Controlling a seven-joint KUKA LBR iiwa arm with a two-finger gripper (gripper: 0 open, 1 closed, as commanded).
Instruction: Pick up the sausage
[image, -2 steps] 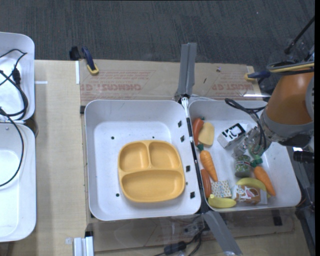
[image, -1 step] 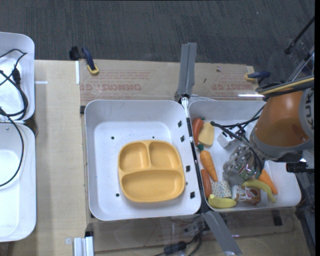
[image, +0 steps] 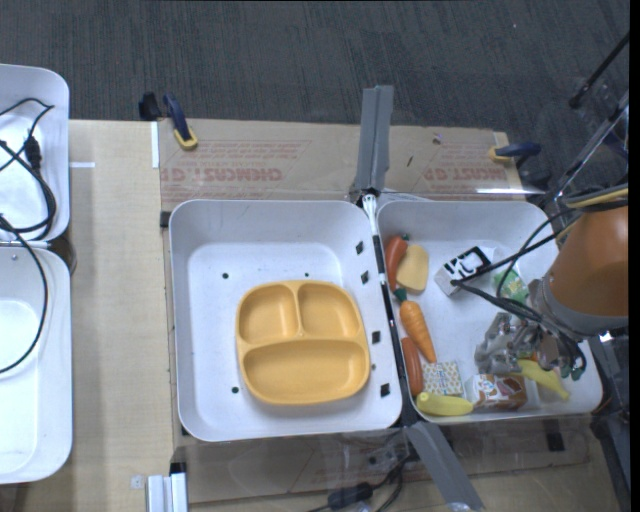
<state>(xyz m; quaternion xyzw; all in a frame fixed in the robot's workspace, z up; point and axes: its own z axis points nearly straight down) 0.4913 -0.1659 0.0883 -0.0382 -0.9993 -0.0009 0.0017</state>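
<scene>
The left bin (image: 200, 300) holds a yellow divided plate (image: 303, 341), sitting flat near the middle, likely as a drop-off spot. In the right bin (image: 470, 212), toy foods crowd together: against the dividing wall a carrot (image: 416, 328) lies beside the sausage (image: 411, 366), a slim reddish piece along the bin's left wall, just near of the carrot, with a yellow banana (image: 444, 404) at its near end. Farther right, the gripper (image: 512, 345) hangs low over the clutter in the near right part, well apart from the sausage. Wires and glare mask it, so I cannot tell how its jaws stand, or whether they touch anything.
</scene>
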